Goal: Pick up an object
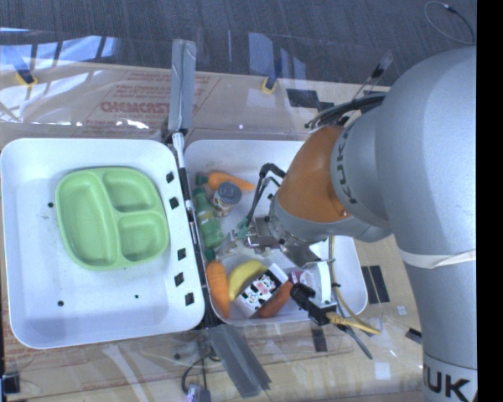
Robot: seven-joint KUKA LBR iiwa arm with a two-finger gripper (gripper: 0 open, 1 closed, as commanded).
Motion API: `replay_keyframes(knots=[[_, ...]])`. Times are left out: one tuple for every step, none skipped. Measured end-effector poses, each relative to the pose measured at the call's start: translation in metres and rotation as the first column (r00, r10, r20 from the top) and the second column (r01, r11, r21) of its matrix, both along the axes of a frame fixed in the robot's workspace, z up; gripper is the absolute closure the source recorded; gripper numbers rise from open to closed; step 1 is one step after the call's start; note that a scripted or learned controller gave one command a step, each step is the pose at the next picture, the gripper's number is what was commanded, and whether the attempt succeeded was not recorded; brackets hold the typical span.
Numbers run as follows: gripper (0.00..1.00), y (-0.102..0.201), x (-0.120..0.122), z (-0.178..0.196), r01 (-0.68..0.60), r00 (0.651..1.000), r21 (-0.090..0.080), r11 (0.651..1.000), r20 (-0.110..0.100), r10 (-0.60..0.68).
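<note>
My gripper (250, 239) hangs low in the middle of the right bin (352, 296), under the orange wrist band. Its fingertips are lost among the clutter. Just left of it stands a green bottle (207, 223). Behind it lie an orange carrot (226, 179) and a small round tin (228, 194). In front of it sit a yellow banana (245, 276), a second carrot (219, 285) and a black and white patterned box (262, 289) with a red piece (277, 301) beside it.
The left bin (25, 224) holds a green divided plate (111, 216). A grey divider with black clips (183, 224) runs between the bins. The arm's large grey body (419, 166) covers the right bin's right half.
</note>
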State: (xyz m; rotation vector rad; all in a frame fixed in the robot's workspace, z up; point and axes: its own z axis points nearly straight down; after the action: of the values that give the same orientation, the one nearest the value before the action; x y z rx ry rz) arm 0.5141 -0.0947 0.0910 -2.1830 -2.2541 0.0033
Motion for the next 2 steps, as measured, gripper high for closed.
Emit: replay_keyframes(knots=[[0.0, -0.01, 0.062, 0.0, -0.059, 0.998, 0.0, 0.998, 0.001, 0.059], [0.0, -0.074, 0.099, 0.001, -0.126, 0.992, 0.0, 0.992, 0.001, 0.126]])
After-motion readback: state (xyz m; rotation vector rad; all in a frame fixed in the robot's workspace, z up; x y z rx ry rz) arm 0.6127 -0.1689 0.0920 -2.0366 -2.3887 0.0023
